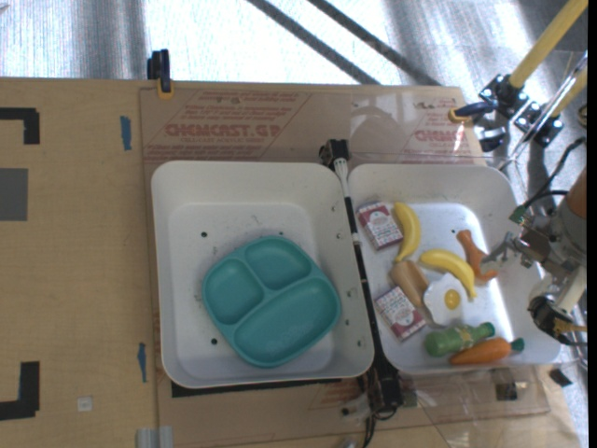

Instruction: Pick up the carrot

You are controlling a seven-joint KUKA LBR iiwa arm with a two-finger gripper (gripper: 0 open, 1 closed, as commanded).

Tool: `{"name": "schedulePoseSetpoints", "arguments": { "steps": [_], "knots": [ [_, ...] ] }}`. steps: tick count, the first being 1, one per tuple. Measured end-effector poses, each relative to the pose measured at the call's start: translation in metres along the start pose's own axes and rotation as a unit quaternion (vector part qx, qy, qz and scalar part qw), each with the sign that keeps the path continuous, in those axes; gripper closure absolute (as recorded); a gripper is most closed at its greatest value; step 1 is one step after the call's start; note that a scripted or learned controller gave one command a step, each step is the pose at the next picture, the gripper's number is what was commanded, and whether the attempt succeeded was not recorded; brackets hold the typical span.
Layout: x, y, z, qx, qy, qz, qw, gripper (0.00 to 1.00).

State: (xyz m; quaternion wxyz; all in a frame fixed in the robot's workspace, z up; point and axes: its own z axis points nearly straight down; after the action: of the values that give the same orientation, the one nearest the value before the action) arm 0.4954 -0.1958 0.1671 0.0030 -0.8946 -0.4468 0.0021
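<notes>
Now the orange plastic carrot lies at the front edge of the right white bin, beside a green toy bottle. Two-finger gripper hovers near the right edge, well apart from it; grip state unclear.

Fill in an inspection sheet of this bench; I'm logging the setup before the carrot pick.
Surface: brown cardboard-covered bench bearing two shallow white bins.
Job's things: orange toy carrot at right bin's near edge, beside green toy bottle.
Clutter: two yellow bananas, fried egg, two red packets, drumstick; teal divided plate in left bin.
Grippers: two-finger gripper over right bin's right edge, holding nothing.
Cables: dark cables at right.
Surroundings: grey floor.
</notes>
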Motion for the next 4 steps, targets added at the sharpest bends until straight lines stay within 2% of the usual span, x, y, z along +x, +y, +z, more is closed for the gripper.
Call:
{"name": "schedulePoseSetpoints", "arguments": {
  "steps": [1, 2, 3, 4],
  "knots": [
    [0.063, -0.032, 0.037, 0.003, 0.000, 0.049, 0.9988, 0.00],
    [0.067, -0.045, 0.078, -0.003, 0.002, -0.022, 0.9998, 0.00],
    [0.020, -0.029, 0.078, -0.006, 0.003, -0.069, 0.9976, 0.00],
    [0.019, -0.026, 0.066, -0.013, 0.001, -0.067, 0.9977, 1.00]
  ]
}}
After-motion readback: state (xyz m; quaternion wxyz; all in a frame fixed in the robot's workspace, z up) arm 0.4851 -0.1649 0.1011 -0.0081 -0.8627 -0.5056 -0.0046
